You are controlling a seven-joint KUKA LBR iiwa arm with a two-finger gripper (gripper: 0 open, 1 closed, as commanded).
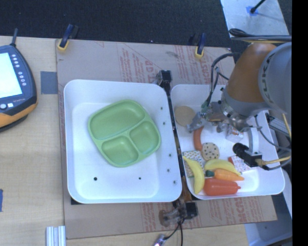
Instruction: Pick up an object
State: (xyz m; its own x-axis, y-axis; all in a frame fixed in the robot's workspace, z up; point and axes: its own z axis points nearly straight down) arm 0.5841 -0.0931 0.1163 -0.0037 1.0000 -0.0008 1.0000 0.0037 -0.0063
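Gripper [215, 118] low over right bin [273, 188], upper part; whether it is open or closed, cannot tell from above. Orange sausage [197, 138] lies just left and below it, long axis near vertical, slightly bowed, top end nearest gripper, not held. Round tan disc [184, 115] just beside sausage top. Bananas [196, 173], carrot [227, 175], red pepper [220, 187] crowd bin's near edge. Green divided plate [124, 132] sits in left bin [77, 137].

Two glossy white plastic bins [74, 137] sit on matt brown cardboard [118, 60] over a pale wood-grain surface [20, 178]. A smooth green plastic plate [124, 132] has a soft sheen. The toy foods, among them a banana [195, 170], look like shiny plastic, though detail is blurred.
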